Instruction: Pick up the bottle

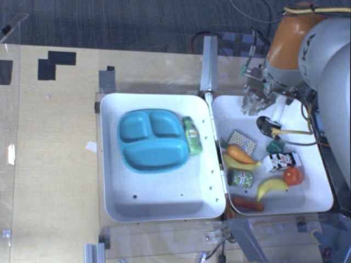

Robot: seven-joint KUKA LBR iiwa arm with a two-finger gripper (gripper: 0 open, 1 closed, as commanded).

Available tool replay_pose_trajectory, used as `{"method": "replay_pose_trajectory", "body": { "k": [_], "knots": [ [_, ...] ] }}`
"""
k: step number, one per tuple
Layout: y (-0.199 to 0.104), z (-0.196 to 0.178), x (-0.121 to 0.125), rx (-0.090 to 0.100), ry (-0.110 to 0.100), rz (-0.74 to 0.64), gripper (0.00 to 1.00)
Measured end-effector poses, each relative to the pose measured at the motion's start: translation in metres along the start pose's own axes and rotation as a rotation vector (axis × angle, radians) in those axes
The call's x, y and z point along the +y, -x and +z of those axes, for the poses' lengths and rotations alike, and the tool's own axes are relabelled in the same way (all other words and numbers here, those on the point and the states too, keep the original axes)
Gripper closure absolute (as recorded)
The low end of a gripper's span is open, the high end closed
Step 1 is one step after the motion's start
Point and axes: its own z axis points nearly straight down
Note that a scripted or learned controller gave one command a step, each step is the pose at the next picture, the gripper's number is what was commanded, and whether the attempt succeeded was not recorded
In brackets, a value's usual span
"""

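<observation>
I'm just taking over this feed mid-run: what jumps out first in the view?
A big blue divided plate lies in the left bin, with the pale green bottle lying against its right edge. The right bin holds a jumble of toy food, including a yellow banana and a carrot. The gripper hangs over that bin's far end, away from the bottle.

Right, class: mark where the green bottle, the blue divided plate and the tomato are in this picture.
green bottle (pixel 191 136), camera view, middle of its body beside the plate.
blue divided plate (pixel 152 154), camera view, floor of its large compartment.
tomato (pixel 293 175), camera view, centre of its red skin.
</observation>
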Motion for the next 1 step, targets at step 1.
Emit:
{"method": "replay_pose_trajectory", "body": {
  "k": [1],
  "knots": [
    [0.0658,0.1020,0.0453,0.000,0.005,-0.099,1.00]
  ]
}}
